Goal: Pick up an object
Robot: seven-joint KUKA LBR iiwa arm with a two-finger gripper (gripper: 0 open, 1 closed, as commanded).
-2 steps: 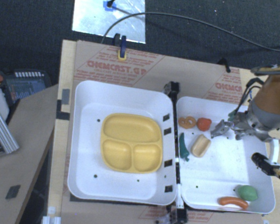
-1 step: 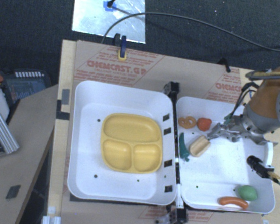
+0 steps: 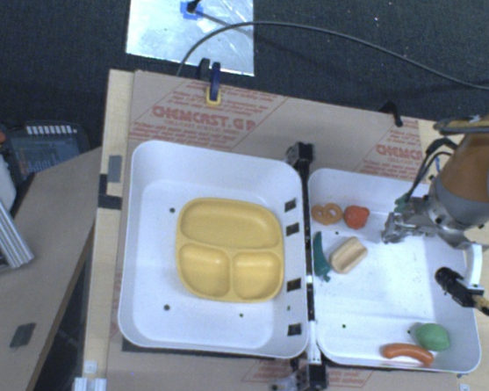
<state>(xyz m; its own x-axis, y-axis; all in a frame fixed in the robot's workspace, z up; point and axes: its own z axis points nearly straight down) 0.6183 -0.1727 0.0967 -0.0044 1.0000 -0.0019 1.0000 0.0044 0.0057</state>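
Robot arm poised over right bin, nothing yet picked up.

The hand [image 3: 397, 228] hovers low near the bin's back edge, just right of a red tomato-like toy [image 3: 356, 216] and an orange ring [image 3: 326, 214]; whether its fingers are wide or narrow cannot be told, and nothing shows between them. The approach appears underway; the next move likely calls for shifting left over the small, round, glossy tomato and descending.

Glossy yellow plastic tray [image 3: 223, 258]; smooth white plastic bins [image 3: 137, 310].
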